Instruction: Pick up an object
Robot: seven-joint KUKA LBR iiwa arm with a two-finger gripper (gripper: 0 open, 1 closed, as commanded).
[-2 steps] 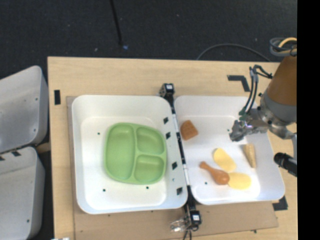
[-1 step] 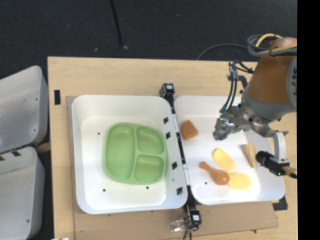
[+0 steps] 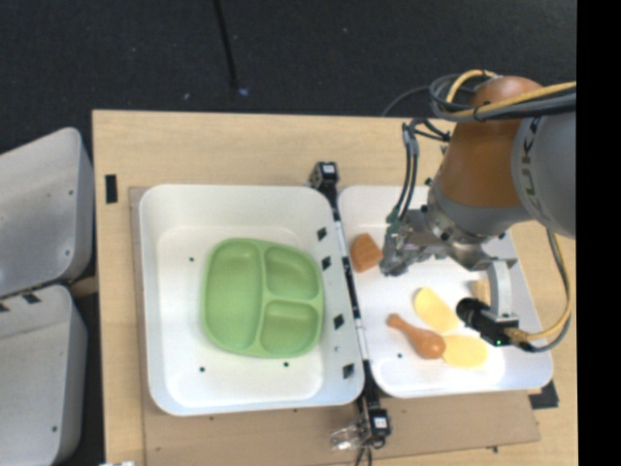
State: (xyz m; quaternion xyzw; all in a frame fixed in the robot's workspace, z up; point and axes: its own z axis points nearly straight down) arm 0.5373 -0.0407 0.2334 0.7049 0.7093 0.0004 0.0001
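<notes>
Two bins: two shallow white bins sit side by side on a light wooden bench (image 3: 233,144); the left bin (image 3: 155,260) and the right bin (image 3: 374,207) meet along a middle edge with small black clips.
Left bin content: one green plate with three compartments (image 3: 262,297) lies flat near the centre of this bin, well apart from the arm.
Right bin content: four small food-like objects lie here.
Brown piece: a small orange-brown lump (image 3: 366,252) rests near the middle edge, in the upper-left part of the right bin.
Drumstick: a brown piece shaped like a chicken leg (image 3: 417,336) lies lower in the bin, thin end pointing to the upper left.
Yellow pieces: one pale yellow oval piece (image 3: 434,308) lies just above the drumstick; a second yellow piece (image 3: 467,351) lies just beside the drumstick's thick end, on its right.
Arm: the grey arm with an orange band (image 3: 490,153) reaches in from the right, above the right bin.
Gripper: the gripper (image 3: 396,260) hangs low over the right bin, just beside the brown piece and on its right; no object is visible between its tips.
Gripper state: I cannot tell from this view.
</notes>
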